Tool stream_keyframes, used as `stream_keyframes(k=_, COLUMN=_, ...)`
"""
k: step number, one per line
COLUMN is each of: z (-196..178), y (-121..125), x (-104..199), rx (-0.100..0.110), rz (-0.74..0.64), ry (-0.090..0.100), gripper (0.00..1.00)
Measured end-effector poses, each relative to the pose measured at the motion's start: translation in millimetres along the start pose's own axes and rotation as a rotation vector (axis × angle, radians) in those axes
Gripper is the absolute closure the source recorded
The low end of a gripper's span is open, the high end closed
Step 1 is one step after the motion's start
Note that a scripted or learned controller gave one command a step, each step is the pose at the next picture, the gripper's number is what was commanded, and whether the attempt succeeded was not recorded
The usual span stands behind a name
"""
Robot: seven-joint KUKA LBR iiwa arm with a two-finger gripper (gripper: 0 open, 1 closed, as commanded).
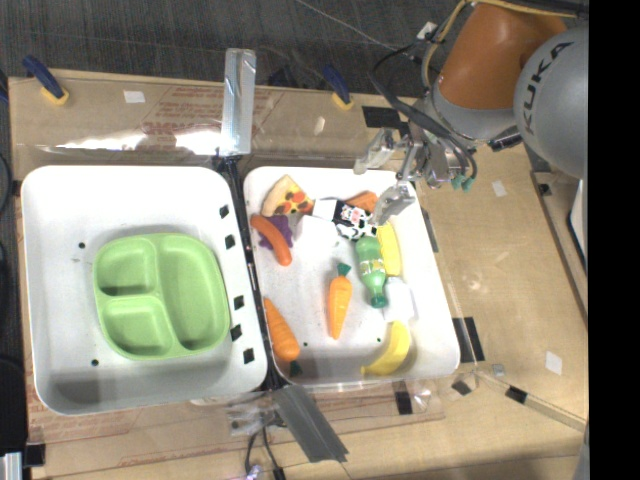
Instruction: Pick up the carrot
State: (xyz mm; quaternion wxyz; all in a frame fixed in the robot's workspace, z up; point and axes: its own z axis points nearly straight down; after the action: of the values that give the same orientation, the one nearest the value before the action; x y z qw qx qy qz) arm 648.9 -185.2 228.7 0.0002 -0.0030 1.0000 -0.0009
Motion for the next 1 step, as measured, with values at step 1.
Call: stream_keyframes(k=1, z=109.5, y=-12.4, x=14.3, rx=0.005, rz=-0.077, ry=-0.024, gripper=0.00)
